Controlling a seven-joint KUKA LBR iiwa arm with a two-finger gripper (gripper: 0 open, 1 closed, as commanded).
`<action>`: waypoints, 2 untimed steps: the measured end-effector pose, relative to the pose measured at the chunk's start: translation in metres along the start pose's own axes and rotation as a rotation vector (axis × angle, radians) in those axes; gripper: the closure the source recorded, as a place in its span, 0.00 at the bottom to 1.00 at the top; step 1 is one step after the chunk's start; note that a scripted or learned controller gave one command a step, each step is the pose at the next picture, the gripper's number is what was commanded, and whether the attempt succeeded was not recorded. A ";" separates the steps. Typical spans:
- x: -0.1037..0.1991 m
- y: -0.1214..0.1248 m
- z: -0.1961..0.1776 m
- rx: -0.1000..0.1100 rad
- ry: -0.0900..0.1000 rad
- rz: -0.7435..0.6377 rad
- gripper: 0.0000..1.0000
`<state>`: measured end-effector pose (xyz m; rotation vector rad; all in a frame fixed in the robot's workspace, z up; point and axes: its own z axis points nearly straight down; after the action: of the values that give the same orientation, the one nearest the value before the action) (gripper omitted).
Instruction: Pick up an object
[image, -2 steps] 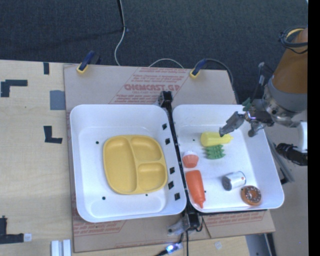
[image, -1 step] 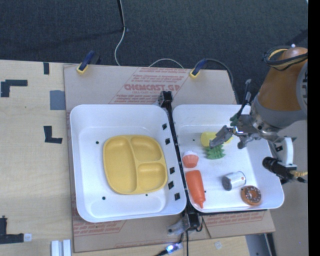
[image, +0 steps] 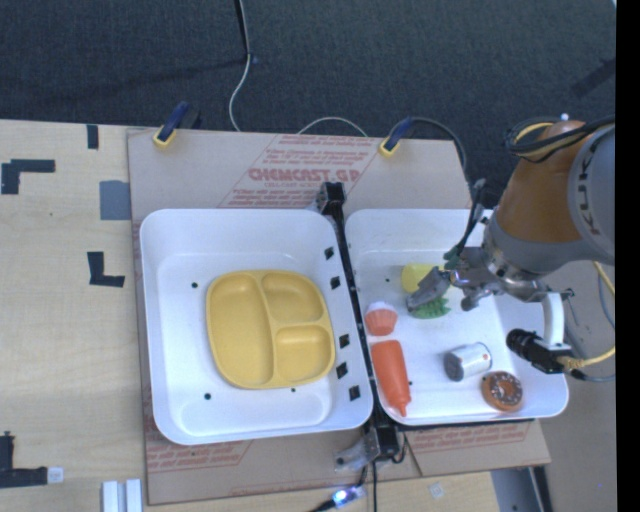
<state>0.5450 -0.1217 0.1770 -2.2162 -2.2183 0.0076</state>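
Note:
The right bin (image: 450, 412) holds an orange carrot (image: 391, 374), a small pink-orange round piece (image: 380, 321), a grey and white cylinder (image: 467, 360), a brown donut (image: 501, 390), a yellow-green piece (image: 415, 274) and a green leafy piece (image: 432, 309). My gripper (image: 434, 291) hangs low at the yellow-green and green pieces, near the bin's middle. The arm's wrist hides much of it.
A yellow divided plate (image: 270, 327) lies in the left bin (image: 170, 300). A black divider (image: 343, 270) runs between the bins. Cables (image: 440, 130) and clamps sit along the cardboard's far edge.

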 end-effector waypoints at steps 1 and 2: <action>-0.005 0.004 0.048 0.000 0.000 0.000 0.00; -0.004 0.005 0.036 -0.001 0.000 -0.002 1.00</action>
<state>0.5498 -0.1255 0.1405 -2.2141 -2.2211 0.0059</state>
